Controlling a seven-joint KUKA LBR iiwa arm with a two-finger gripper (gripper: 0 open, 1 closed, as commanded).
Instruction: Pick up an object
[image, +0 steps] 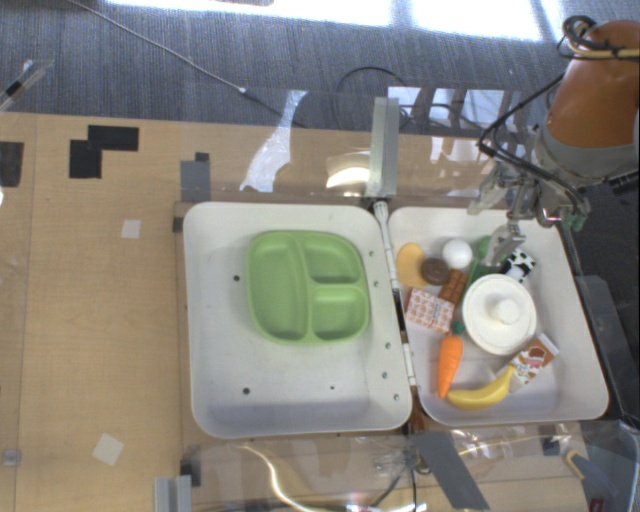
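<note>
Gripper (512, 232): you see it hanging at the far right corner of the right bin, under the orange wrist band, just above the black-and-white toy; its tip is a tangle of metal and cable, so whether it is spread or pressed together cannot be told, and nothing shows pinched in it.
Arm (598, 95): you find it entering at the upper right, grey with the orange band, cables looping off its left side.
Left bin (215, 330): your larger white tray, bearing the green plate.
Right bin (580, 385): it sits touching the left bin along the middle divider and carries all the small items.
Green plate (305, 285): three compartments, lying flat in the upper middle of the left bin.
White lidded bowl (499, 312): round, centre of the right bin.
Banana (481, 391): near front edge, curved below the bowl.
Carrot (449, 364): just left of the banana, pointing forward.
Patterned box (429, 310): beside the divider, above the carrot.
Small carton (534, 361): right of the banana, tilted.
Yellow piece (409, 262): far left of the right bin.
Brown round piece (435, 270): touching the yellow piece.
White ball (457, 253): just behind the brown piece.
Black-and-white toy (517, 265): behind the bowl, closest to the gripper.
</note>
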